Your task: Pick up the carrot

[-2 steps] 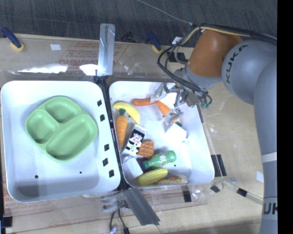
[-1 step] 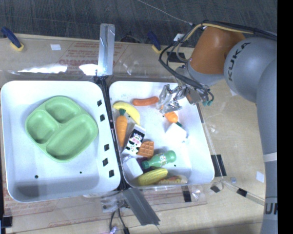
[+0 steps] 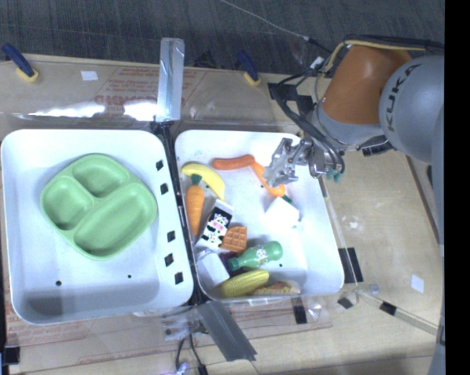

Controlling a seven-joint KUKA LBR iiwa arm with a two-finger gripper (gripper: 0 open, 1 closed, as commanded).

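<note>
Carrot (image 3: 195,205) lies in your right bin (image 3: 317,209) against its left wall, long axis running near-to-far. Your gripper (image 3: 284,165) hangs across the bin by the right wall, so the carrot sits well to its left; whether the fingers are apart, you cannot tell.

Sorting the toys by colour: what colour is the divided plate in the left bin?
Light green; the divided plate shows best in the camera view.
</note>
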